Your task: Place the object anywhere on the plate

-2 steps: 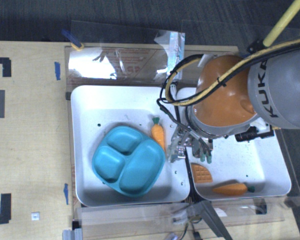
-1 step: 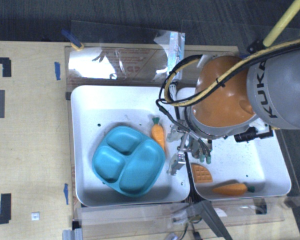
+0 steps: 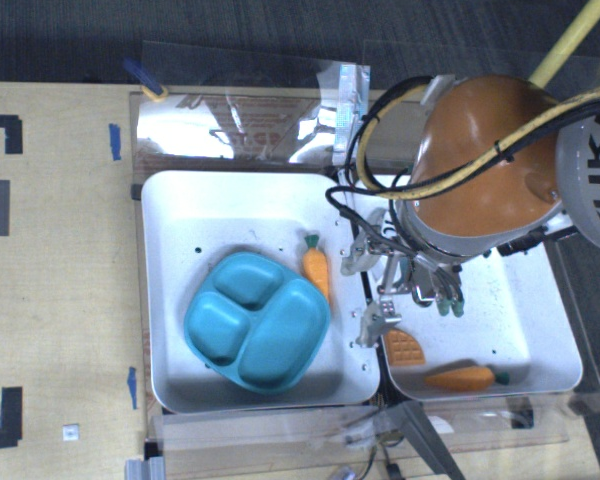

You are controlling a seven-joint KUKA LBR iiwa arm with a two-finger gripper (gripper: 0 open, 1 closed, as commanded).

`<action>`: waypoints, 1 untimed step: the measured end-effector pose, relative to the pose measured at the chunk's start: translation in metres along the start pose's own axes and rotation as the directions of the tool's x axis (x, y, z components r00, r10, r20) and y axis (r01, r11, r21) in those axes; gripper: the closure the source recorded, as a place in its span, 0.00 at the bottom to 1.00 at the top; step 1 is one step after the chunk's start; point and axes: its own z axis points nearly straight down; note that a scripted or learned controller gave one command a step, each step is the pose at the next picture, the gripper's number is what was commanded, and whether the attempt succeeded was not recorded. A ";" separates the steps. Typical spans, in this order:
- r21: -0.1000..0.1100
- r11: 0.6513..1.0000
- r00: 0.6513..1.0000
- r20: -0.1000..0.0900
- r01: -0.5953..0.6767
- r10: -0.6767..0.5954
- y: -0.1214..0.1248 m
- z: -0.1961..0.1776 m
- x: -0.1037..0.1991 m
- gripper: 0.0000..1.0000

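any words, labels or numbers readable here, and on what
"UK": large white letters on the dark part of the arm, cut off by the picture's edge.
Small white tag on the wooden bench: too small to read.
Nothing readable on the blue plate or the bins.

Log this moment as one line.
claw: over right bin, grip unclear | blue plate: left bin | carrot: beside plate | waffle, second carrot: right bin

Legible marking: partial white letters, apparently "UK", on the grey arm housing [image 3: 592, 173] at the right edge. No other text, label or number readable.
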 end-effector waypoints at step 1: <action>-0.002 1.000 1.000 0.001 -0.001 0.001 0.002 -0.008 -0.002 1.00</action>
